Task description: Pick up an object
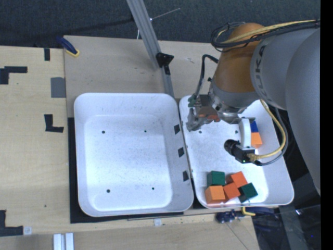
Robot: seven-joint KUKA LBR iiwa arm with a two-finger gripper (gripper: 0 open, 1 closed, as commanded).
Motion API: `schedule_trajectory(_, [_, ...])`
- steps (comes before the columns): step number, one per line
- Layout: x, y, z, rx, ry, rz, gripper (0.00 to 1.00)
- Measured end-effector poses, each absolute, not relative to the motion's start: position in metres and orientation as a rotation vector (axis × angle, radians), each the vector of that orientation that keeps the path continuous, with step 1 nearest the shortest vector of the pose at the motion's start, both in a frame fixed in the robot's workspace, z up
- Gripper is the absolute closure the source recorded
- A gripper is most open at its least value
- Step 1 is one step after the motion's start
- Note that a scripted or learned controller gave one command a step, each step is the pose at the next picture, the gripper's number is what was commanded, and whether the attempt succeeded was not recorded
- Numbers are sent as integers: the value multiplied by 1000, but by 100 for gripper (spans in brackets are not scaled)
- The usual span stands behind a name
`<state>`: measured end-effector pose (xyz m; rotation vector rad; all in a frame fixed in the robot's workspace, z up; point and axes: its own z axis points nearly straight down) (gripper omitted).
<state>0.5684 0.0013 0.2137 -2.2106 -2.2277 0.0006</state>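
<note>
Four blocks | two orange, two green | clustered, right bin

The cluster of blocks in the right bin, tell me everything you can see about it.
The cluster of blocks lies at the near end of the right bin, well clear of the gripper. It holds about five small cube-like pieces with matte faces, three orange and two dark green, packed so that neighbours touch. They rest on the bin's white floor, turned at different angles. Their material cannot be told.
</note>
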Motion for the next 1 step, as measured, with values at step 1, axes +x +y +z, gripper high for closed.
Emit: schedule_trajectory(1, [562, 54, 232, -2211, -2229, -3, 100])
